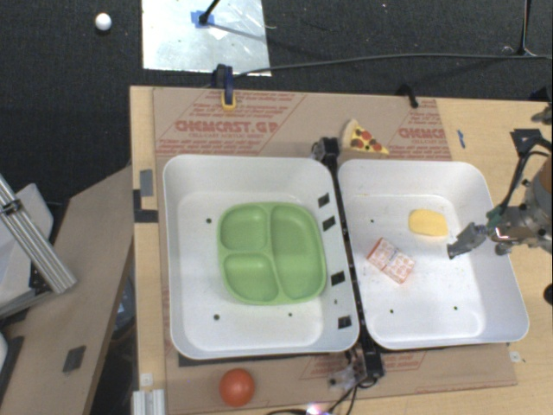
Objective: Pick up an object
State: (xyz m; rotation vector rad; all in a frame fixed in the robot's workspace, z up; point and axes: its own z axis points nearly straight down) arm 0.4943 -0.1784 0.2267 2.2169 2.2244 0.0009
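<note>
Hovering over the right bin [501, 318]: gripper [460, 245] reaches in from the right side, tip low above the bin floor. One grey finger [467, 239] is readable, pointing down-left; can't tell whether the fingers are apart or together, they merge at this angle. Nothing visible between them.

Relative to the fingers:
- yellow object [429, 223], rounded, just up-left of the fingertip, near but apart, lying on the bin floor.
- red-and-white packet [391, 260], flat, tilted, further left and slightly below the fingertip, apart from the yellow object.
- black divider clips [333, 232] run between the two bins, well left of the fingers.
- left bin [186, 232] well apart on the far side, holding a green sectioned plate [272, 252] with four compartments.
- pizza-slice toy [364, 138] outside the bins, on the cardboard [259, 119] above the seam, up-left of the fingers.
- orange-red ball [236, 386] on the bench below the left bin, far down-left.
- small white ball [104, 22] on the dark floor, far up-left.
</note>
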